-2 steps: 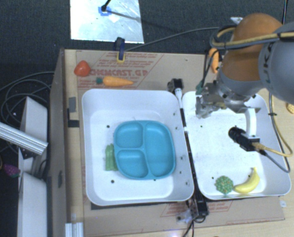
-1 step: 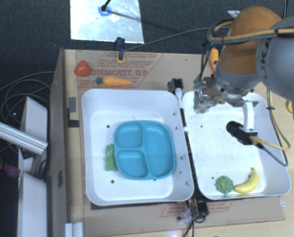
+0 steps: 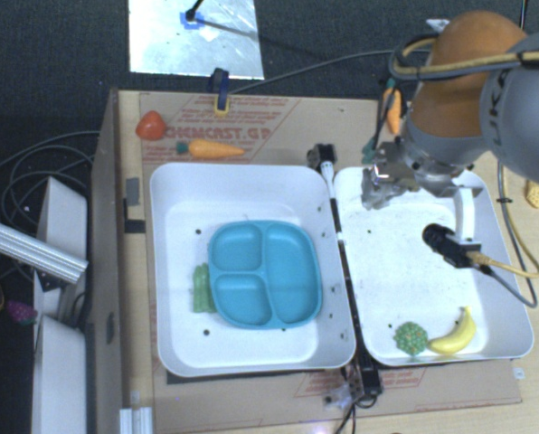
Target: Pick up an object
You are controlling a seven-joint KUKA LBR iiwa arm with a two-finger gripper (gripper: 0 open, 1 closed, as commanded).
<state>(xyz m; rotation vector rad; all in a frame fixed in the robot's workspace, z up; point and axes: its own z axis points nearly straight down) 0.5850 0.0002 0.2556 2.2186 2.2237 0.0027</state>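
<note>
A yellow banana [image 3: 456, 334] lies near the front right corner of the right bin [image 3: 405, 260]. A green knobbly ball [image 3: 411, 337] rests just left of it, touching or nearly touching. My gripper [image 3: 376, 191] hangs over the back left part of the right bin, far from both objects, under the grey arm with its orange band [image 3: 473, 48]. In the left bin [image 3: 174, 242] sits a blue divided plate [image 3: 264, 273], and a green piece [image 3: 201, 289] stands against the plate's left edge.
Behind the bins, on the cardboard, lie an orange carrot [image 3: 212, 149] and a red tomato-like toy [image 3: 150, 126]. A black cylindrical part with a cable [image 3: 448, 245] juts over the right bin. A foil sheet [image 3: 195, 25] lies at the back.
</note>
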